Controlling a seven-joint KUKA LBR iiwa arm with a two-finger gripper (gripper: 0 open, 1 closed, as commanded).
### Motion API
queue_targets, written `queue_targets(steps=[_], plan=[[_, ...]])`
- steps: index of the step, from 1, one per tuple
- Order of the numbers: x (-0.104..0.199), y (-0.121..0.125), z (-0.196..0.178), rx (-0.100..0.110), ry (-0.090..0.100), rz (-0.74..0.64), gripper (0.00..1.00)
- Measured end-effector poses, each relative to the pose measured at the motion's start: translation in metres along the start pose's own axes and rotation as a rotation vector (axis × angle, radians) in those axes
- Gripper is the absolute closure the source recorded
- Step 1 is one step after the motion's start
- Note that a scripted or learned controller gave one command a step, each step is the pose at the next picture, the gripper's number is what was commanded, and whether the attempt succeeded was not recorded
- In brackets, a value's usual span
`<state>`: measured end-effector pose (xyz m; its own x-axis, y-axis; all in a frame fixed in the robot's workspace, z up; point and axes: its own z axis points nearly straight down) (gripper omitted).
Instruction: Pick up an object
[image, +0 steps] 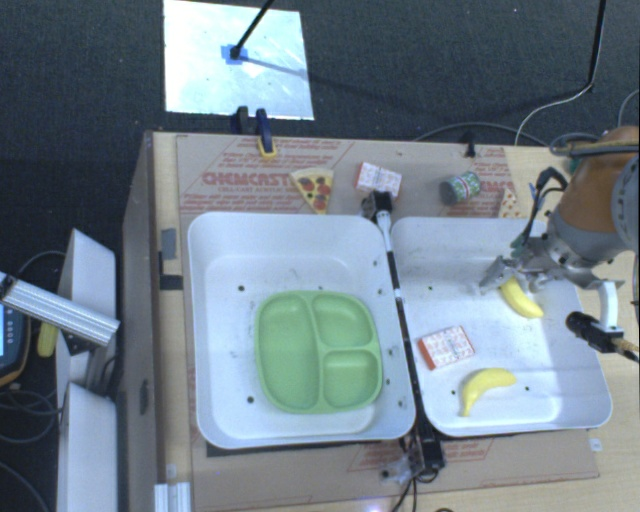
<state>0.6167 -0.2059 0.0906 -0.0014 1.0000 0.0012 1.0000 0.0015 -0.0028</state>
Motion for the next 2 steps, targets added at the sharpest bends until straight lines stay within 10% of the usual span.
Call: queue_targets(steps=[1,2], plan=[[0.0,0.003,-0.013,-0.008,-0.003,-0.002,1.0],[0.102,0.039,-0.034,-0.006,0.001,-0.003,1.0]])
